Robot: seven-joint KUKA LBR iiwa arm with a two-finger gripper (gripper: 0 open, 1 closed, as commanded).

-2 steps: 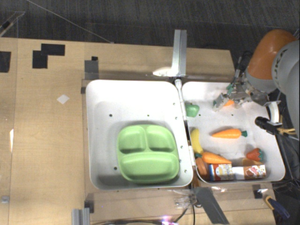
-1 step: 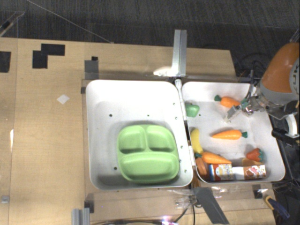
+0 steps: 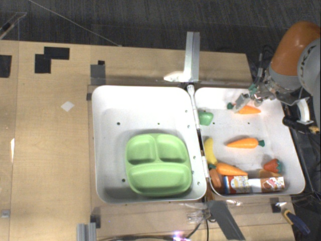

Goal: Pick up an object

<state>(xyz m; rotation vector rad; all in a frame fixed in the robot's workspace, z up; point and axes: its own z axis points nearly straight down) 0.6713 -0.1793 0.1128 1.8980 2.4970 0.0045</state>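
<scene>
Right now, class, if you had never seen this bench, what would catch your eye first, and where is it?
First the green divided tray, sitting alone in the left bin. Next the cluster of toy food in the right bin: an orange carrot in the middle, and a bottle lying along the near wall. At the far right corner, the gripper hangs over another carrot.

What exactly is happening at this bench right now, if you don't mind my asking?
The KUKA arm reaches in from the right, its gripper low over the far end of the right bin, at a toy carrot lying there. Nothing looks lifted yet. More toy food sits nearer: another carrot, a banana, a strawberry and a bottle. The left bin holds a green divided plate.
</scene>
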